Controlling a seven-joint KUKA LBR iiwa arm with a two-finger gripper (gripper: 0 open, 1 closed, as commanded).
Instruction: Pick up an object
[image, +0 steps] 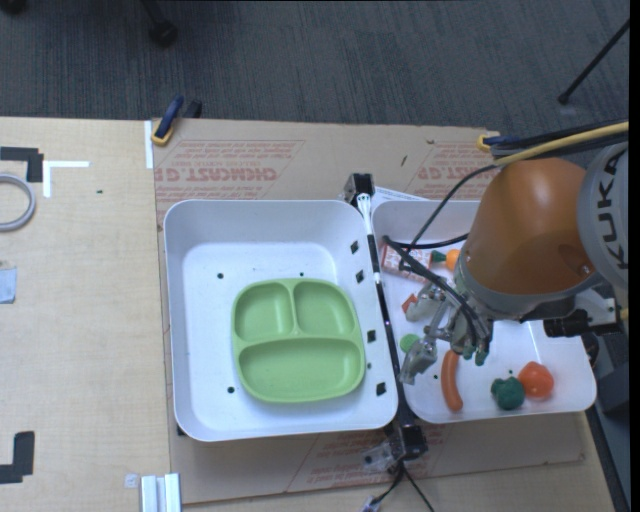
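Observation:
My gripper (444, 342) hangs low over the left half of the right bin (560, 402), under the orange wrist band. Just below it lies an orange-red sausage-shaped toy (452, 383). A small green piece (408, 343) sits just left of the gripper by the bin's left wall. A dark green toy vegetable (508, 392) and an orange-red one (538, 378) rest side by side near the bin's front edge. A small red piece (408, 303) and an orange piece (452, 258) lie farther back. The arm hides part of the bin.
The left bin (200, 300) holds a light green divided plate (297, 340). A black clamp strip (375, 290) joins the two bins. Cables run over the back of the right bin. Brown cardboard lies under both bins.

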